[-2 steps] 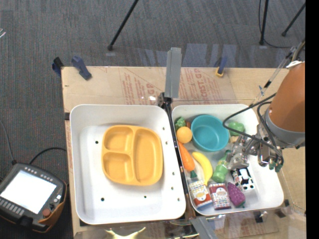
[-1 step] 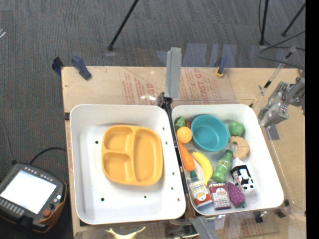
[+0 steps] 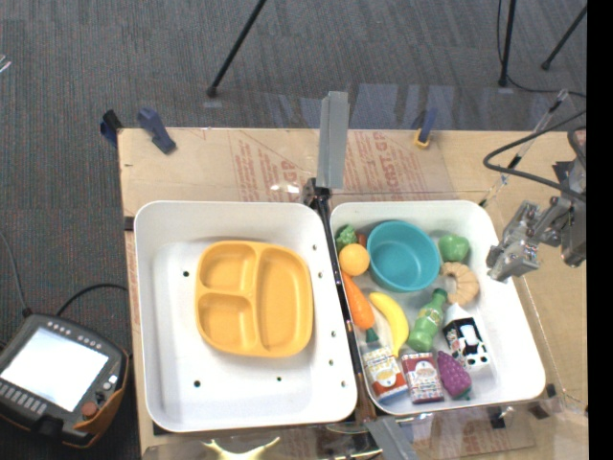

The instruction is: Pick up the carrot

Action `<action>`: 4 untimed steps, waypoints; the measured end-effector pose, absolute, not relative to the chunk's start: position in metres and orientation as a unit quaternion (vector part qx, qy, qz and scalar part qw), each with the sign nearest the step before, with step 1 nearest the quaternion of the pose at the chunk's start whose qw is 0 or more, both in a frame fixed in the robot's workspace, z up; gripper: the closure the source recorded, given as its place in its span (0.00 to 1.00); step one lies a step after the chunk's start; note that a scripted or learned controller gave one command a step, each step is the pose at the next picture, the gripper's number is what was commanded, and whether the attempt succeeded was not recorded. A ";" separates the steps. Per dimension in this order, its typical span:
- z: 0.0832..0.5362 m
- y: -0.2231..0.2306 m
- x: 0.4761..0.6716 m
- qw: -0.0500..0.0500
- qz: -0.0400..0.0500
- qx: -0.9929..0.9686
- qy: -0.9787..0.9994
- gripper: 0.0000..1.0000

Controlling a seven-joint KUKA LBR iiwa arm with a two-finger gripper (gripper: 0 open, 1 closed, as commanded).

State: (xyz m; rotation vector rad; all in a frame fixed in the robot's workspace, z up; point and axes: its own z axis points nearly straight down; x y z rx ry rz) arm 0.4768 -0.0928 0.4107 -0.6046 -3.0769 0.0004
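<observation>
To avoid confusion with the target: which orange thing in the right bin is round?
The orange fruit, a small ball beside the teal bowl. The carrot below it is long and tapered.

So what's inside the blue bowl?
The blue bowl in the right bin looks bare inside, just its blue bottom. Its near inner wall is hidden by the rim. The orange and carrot lie outside it, beside it.

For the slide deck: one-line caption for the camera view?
Gripper at right bin's edge; carrot lies by the banana.
</observation>
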 end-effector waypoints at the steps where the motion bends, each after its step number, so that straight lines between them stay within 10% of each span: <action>1: 0.184 -0.127 0.479 0.007 -0.001 -0.196 -0.980 1.00; 2: 0.357 -0.162 0.495 -0.006 0.000 -0.227 -0.974 1.00; 3: 0.169 -0.188 0.474 0.006 -0.002 -0.139 -0.990 1.00; 4: 0.318 -0.211 0.517 -0.005 0.001 -0.031 -1.000 1.00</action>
